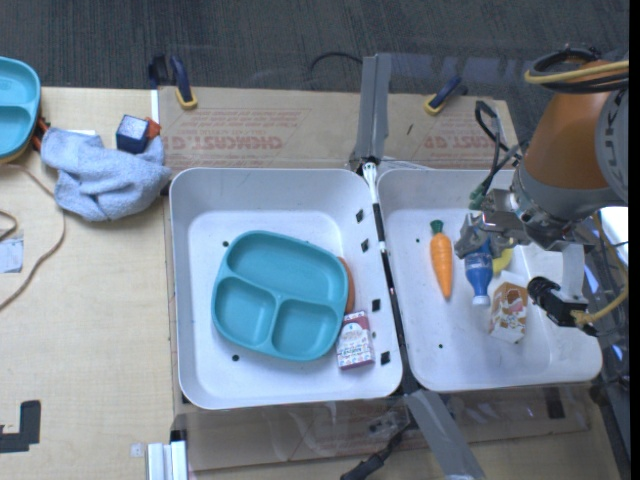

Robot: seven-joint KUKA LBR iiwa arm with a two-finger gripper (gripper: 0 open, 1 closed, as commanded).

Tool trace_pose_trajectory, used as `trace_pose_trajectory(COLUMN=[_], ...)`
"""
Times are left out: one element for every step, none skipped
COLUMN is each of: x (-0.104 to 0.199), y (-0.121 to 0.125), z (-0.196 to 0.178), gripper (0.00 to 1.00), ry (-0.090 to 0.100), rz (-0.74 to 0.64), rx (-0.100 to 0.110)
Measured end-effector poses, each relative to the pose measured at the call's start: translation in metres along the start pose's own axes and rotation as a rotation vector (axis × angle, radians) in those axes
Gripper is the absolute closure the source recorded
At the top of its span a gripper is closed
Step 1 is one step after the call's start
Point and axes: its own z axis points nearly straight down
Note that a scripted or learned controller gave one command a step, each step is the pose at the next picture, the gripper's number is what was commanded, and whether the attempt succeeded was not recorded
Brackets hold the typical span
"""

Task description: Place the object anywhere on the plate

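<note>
A teal divided plate (280,295) lies in the left bin (190,268). In the right bin (420,348) a toy carrot (441,259) lies lengthwise. A small blue bottle (480,275) is to its right, and a white and brown carton (509,312) sits beyond that. A yellow item (503,259) peeks out beside the bottle. My gripper (479,238) hangs low over the top end of the blue bottle, just right of the carrot. The wrist hides the spot where gripper and bottle meet.
A small red and white box (355,341) leans by the plate's right corner, with a brown object (348,280) tucked under the plate edge. Outside the bins lie a grey cloth (105,175), a blue cube (132,132) and a teal dish (15,103).
</note>
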Motion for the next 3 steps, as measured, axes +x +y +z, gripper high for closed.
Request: trace_pose_trajectory(x=[0.061,0.119,0.118], y=[0.009,-0.025,-0.025], z=[0.000,0.000,0.000], gripper=[1.00,1.00,0.00], ry=[-0.001,-0.001,-0.001], rz=[-0.060,-0.167,-0.166], rx=[0.001,0.002,0.002])
